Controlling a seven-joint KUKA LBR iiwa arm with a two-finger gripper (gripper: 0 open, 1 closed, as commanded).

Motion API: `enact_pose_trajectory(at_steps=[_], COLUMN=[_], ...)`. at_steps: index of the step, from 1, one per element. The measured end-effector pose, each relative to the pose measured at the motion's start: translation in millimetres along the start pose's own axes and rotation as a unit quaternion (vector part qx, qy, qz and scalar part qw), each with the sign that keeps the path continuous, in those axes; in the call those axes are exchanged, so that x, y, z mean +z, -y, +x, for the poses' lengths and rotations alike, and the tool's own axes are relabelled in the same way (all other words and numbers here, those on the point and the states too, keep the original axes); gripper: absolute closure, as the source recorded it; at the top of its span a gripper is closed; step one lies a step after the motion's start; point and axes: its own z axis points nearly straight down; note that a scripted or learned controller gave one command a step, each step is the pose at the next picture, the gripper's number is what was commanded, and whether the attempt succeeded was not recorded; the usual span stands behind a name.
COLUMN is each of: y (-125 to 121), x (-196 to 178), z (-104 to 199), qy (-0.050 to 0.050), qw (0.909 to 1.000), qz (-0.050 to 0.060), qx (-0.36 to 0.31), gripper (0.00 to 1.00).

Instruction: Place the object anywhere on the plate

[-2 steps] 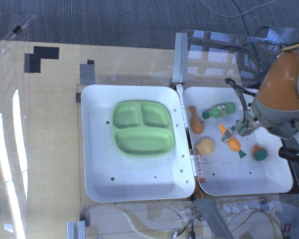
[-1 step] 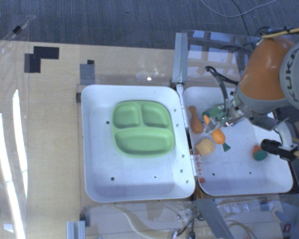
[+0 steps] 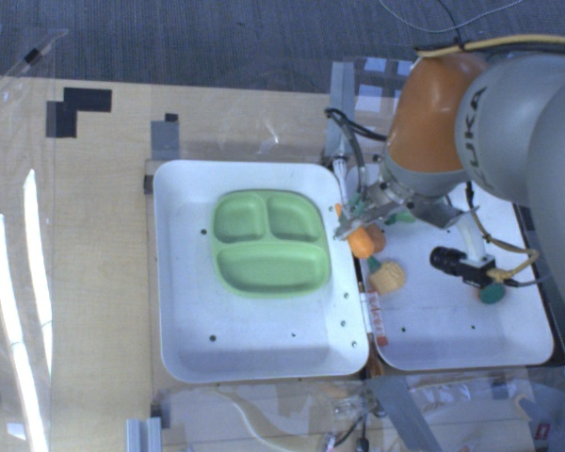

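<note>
Camera view: green plate (image 3: 268, 243) bare, placing not yet done.
The gripper (image 3: 358, 218) hangs at the left edge of the right bin (image 3: 508, 347), right above an orange object (image 3: 362, 243), likely the piece to move. Whether it is spread or clamped on that piece cannot be told. A tan object (image 3: 388, 276) lies just beside the orange one. The plate sits in the middle of the left bin (image 3: 184, 328), so the carry across and the release are still to do.

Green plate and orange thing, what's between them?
Between the green plate and orange thing: only the left bin's bare white floor and rim, in the camera view.
</note>
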Motion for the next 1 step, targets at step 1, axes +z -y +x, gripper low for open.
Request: enact_pose_trajectory(at_steps=[1], y=[0.0], x=[-0.2], z=[-0.2], qy=[0.0], qw=[1.0], qz=[0.0], qx=[0.0], gripper=[0.0])
